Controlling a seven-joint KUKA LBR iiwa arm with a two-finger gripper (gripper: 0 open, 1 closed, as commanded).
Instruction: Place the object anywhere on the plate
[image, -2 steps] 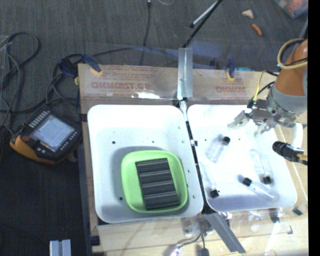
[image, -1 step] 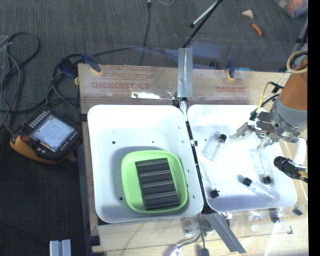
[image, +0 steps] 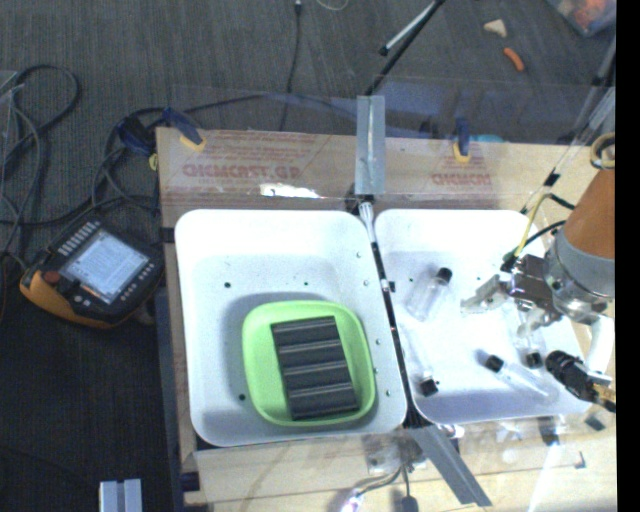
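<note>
Gripper (image: 528, 318) sits over the right part of the right bin (image: 455, 225), hanging from the grey arm (image: 590, 265) with its orange band, which comes in from the right edge; whether it is open or closed can't be told, nothing clearly seen gripped. Just below the gripper, a clear tube with black cap (image: 510, 372) lies flat on the bin floor, slanted, cap end toward upper left. Further left in the same bin, a second clear vial with black cap (image: 428, 290) lies tilted near the bin's middle-left, well apart from the gripper. A small black piece (image: 428, 385) rests near the bin's lower-left corner. Left bin (image: 200, 300) sits just beside the right one, rims touching along the centre. Inside it, toward the lower middle, is the green plate (image: 258, 345), squarish with rounded corners. A dark grey ribbed block (image: 315, 366) lies on the plate, covering most of its centre. Left of the bench on the dark floor, a teach pendant (image: 95, 270) with lit screen, cables nearby.
</note>
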